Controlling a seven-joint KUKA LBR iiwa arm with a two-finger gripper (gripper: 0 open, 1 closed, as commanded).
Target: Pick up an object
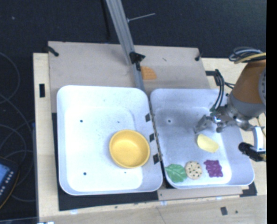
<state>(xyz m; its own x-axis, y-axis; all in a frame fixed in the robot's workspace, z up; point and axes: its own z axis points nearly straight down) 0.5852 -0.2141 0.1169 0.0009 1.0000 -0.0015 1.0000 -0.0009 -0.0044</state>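
In the right bin (176, 106) a pale yellow lemon-shaped object (207, 143) lies just below my gripper (210, 126). The fingers (201, 125) are spread apart above it with nothing between them. Along the bin's front edge sit a green leaf-like piece (176, 172), a chocolate-chip cookie (193, 170) and a purple grape cluster (214, 168). A yellow bowl (129, 148) rests in the left bin (82, 106), near its right wall.
The arm, with its orange band (250, 85), enters from the right over the right bin's far corner. A slanted grey metal post (122, 29) rises behind the bins. A small orange tag (148, 73) lies on the board behind them.
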